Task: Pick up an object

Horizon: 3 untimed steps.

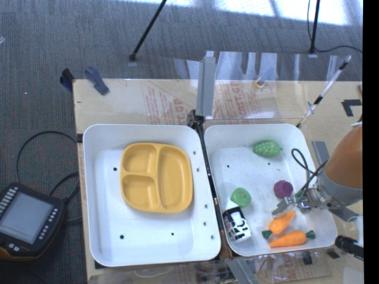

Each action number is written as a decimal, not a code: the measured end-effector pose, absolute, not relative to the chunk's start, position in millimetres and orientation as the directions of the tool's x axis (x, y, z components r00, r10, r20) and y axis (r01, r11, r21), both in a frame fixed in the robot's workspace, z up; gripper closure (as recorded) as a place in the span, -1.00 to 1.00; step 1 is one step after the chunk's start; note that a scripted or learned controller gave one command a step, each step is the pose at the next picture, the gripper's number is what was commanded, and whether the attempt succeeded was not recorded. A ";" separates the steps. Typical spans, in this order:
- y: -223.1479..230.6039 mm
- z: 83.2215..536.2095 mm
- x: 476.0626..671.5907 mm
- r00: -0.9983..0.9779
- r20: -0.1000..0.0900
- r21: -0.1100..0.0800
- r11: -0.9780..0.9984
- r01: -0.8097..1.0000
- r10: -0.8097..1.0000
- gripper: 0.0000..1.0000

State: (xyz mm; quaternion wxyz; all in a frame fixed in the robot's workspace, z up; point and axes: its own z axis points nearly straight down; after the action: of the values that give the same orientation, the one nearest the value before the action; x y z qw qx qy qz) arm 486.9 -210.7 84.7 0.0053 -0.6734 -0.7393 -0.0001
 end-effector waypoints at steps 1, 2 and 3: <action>-175.7 85.2 474.9 -0.111 0.005 -0.006 0.111 0.994 0.994 -1.00; -177.3 93.0 474.1 -0.104 0.007 -0.009 0.104 0.995 0.995 1.00; -125.5 189.8 478.1 0.033 0.000 0.003 -0.033 0.999 0.999 1.00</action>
State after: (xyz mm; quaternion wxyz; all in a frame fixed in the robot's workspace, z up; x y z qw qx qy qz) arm 478.1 -125.5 189.8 -0.0009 -0.7186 -0.6954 -0.0010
